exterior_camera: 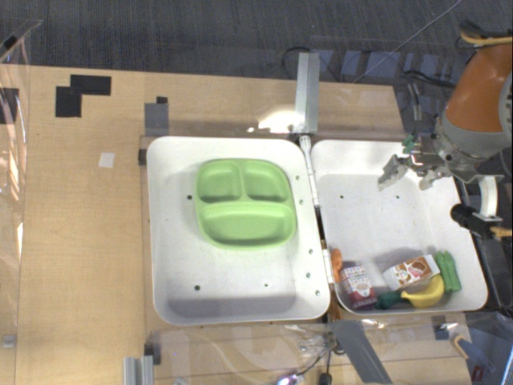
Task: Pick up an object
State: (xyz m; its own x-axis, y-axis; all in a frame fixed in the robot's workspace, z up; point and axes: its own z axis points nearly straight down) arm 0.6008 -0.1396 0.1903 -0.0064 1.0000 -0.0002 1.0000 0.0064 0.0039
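Observation:
My gripper (409,175) hangs over the far part of the right bin (361,215), its two fingers spread apart with nothing between them. Along that bin's near edge lie a small red-and-white carton (357,283), a white snack box with a red picture (410,271), a yellow banana (425,293), a green vegetable piece (447,269) and a bit of orange food (336,257). All of them sit well below the gripper in the view, apart from it.
The left bin (172,239) holds a green divided plate (244,201) near its middle. A metal post (307,95) stands at the far end of the seam between the bins. The orange-banded arm (481,95) enters from the right.

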